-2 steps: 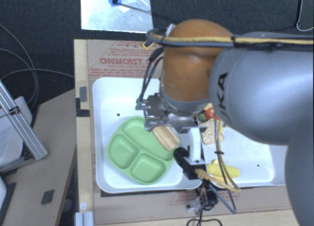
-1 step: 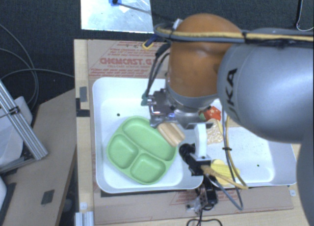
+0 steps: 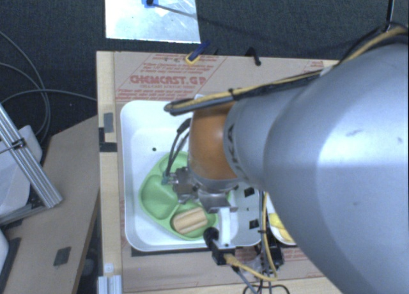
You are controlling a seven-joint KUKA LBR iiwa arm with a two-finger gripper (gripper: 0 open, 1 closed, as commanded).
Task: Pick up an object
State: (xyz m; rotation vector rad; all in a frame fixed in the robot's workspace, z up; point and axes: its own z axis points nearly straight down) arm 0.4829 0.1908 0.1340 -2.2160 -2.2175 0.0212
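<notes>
A green, leaf-shaped soft object point(image 3: 155, 189) lies in the left white bin point(image 3: 137, 133), in its lower middle. A tan, bread-like cylinder point(image 3: 189, 221) rests on the green object's lower right edge. The arm, grey with an orange band, reaches in from the right and covers the bin's right side. Its gripper point(image 3: 182, 187) hangs low over the green object, just above the tan cylinder. A yellow object point(image 3: 279, 227) peeks out under the arm in the right bin.
The bins sit on a brown cardboard sheet point(image 3: 166, 75) printed with red letters. A shiny foil square point(image 3: 151, 5) lies beyond it. Cables run over the dark floor at left, beside a metal frame point(image 3: 25, 165).
</notes>
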